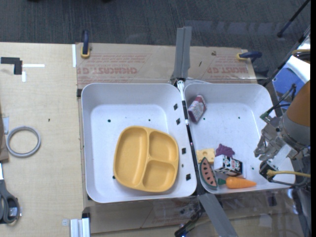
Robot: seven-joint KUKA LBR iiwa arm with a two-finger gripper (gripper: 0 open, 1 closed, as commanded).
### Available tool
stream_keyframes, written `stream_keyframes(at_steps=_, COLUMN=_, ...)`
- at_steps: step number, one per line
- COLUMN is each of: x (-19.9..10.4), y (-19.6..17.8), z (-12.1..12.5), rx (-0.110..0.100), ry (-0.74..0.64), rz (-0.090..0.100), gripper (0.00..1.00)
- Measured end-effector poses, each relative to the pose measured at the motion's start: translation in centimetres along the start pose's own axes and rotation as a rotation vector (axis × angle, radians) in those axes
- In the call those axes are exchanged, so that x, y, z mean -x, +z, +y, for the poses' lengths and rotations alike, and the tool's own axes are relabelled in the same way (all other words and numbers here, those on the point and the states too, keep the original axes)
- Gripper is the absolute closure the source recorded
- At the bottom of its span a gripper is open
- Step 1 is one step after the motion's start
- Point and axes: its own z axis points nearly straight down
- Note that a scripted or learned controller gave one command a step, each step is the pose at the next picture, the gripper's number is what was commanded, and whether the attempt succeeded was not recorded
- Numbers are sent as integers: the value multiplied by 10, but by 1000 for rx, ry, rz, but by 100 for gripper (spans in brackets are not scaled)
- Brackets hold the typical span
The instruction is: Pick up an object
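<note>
Gripper [269, 147]: over right bin's [247, 95] right edge; finger state unclear
Carrot [240, 183]: right bin, front
Plate [146, 158]: left bin [98, 132]

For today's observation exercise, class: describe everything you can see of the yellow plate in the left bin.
The yellow plate looks like smooth moulded plastic, a rounded square with three compartments: one long one on its left, two smaller ones on its right, split by raised ridges. It lies flat, right side up, slightly turned, on the floor of the left bin, towards the near right corner. Nothing lies in it or visibly touches it.
</note>
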Motion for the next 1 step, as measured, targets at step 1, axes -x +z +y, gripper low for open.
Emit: stream_keyframes(at_steps=1, x=16, y=51, z=18, rx=-1, ry=498, rz=0, gripper=100)
